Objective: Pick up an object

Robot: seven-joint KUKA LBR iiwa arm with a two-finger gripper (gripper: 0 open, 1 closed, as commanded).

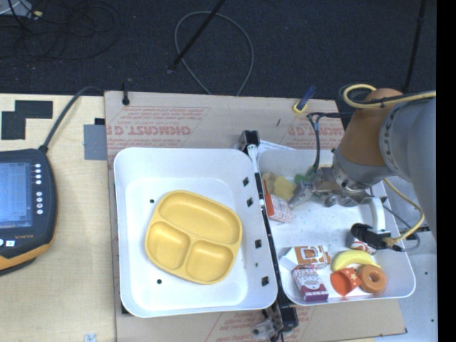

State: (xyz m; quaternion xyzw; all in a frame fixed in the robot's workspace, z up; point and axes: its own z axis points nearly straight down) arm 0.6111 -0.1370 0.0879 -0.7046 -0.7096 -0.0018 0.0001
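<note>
My gripper (pixel 308 189) is low in the right bin (pixel 324 223), near its upper left corner. It reaches toward a pale yellow-green object (pixel 285 186) that lies just to its left. A small red and white packet (pixel 278 208) lies right below that object. The gripper's tip is dark and blurred against the bin floor, and nothing can be made out in its grasp. The grey arm with its orange band (pixel 363 134) comes in from the right.
Along the right bin's front edge lie a banana (pixel 354 258), a brown donut (pixel 372 278), a red-orange piece (pixel 341 282), a printed box (pixel 311 254) and a small carton (pixel 308 283). A yellow divided plate (pixel 193 235) sits in the left bin (pixel 135 191). A pendant (pixel 21 205) lies far left.
</note>
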